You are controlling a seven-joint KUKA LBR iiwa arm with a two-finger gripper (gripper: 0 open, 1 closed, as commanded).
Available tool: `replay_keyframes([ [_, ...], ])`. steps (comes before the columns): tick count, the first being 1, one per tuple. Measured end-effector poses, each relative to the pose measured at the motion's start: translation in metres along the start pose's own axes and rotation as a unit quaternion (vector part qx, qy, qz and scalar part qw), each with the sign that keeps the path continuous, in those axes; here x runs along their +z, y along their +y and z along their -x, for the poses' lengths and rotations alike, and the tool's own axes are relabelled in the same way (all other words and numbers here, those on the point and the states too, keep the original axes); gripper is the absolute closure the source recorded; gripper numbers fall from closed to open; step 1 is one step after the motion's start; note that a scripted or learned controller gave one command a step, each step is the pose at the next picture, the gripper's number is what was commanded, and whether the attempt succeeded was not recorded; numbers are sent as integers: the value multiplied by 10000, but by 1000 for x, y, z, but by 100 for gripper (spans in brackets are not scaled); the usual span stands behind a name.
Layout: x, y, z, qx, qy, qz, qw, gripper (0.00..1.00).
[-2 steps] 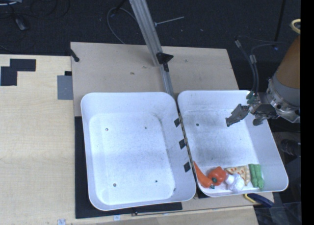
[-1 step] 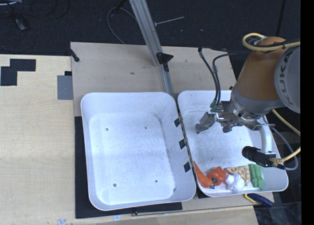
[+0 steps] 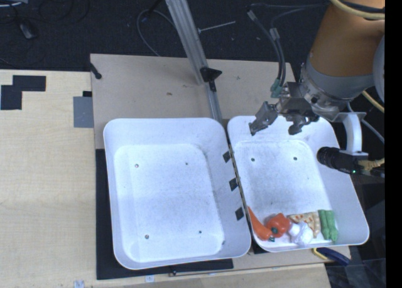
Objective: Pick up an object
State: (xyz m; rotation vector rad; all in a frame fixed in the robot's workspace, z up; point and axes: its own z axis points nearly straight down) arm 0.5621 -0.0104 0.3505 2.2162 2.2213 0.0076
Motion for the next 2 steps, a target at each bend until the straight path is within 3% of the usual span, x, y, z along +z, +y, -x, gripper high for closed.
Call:
replay_keyframes([
  [1, 37, -65, -22, 7, -3, -46, 10000, 0],
  [2, 27, -64, -21, 15, -7, -36, 10000, 100],
])
